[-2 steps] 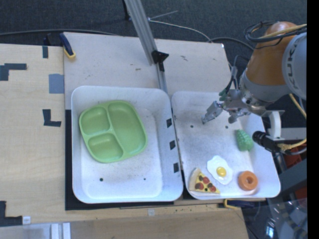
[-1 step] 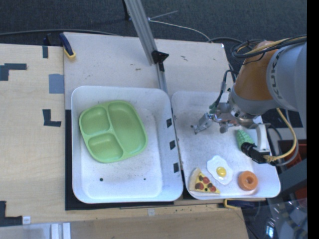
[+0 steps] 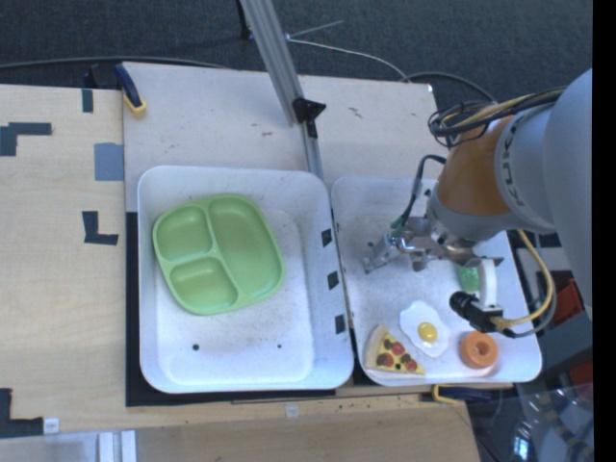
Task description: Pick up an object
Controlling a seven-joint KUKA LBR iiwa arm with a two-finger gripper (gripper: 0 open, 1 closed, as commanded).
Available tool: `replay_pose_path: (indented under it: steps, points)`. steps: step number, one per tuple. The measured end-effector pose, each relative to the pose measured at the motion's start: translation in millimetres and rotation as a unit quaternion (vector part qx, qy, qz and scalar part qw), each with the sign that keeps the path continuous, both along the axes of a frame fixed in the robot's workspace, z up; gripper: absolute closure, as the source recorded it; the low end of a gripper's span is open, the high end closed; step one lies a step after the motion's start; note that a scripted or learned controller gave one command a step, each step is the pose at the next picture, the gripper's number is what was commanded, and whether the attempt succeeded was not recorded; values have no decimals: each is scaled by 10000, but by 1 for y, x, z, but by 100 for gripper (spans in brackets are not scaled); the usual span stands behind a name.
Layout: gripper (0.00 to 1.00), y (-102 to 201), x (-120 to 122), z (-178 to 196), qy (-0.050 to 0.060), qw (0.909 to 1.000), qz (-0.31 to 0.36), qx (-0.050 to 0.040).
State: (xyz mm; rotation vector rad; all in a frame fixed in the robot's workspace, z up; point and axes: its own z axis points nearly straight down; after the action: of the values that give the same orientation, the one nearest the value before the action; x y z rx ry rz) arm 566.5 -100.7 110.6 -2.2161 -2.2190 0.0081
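From my remote station, the grey arm with its orange band reaches over the right-hand shallow white bin (image 3: 358,210), its metal end effector (image 3: 385,251) hanging low above bare bin floor; whether it is released or clenched I cannot tell from this slant, and nothing shows between its tips. The candidates for picking lie nearer the bin's front edge: a toy fried egg with a yellow yolk (image 3: 424,330), a toy pizza slice dotted with red (image 3: 392,350) just beside it, an orange ring-shaped toy doughnut (image 3: 478,350) in the front right corner, and a small green item (image 3: 469,277) partly hidden by the wrist. To do this step well, I judge the tool should shift toward the front, centre over one piece, and avoid the bin wall; the doughnut looks the easiest to grip. The left-hand white bin (image 3: 231,359) holds a pale green three-compartment plastic plate (image 3: 218,252), its sections bare.
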Motion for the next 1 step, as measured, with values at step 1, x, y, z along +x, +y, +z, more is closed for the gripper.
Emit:
replay_pose_path:
  steps: [1]
  points:
    - [100, 1, 1, 13, -18, 10000, 12, 6]
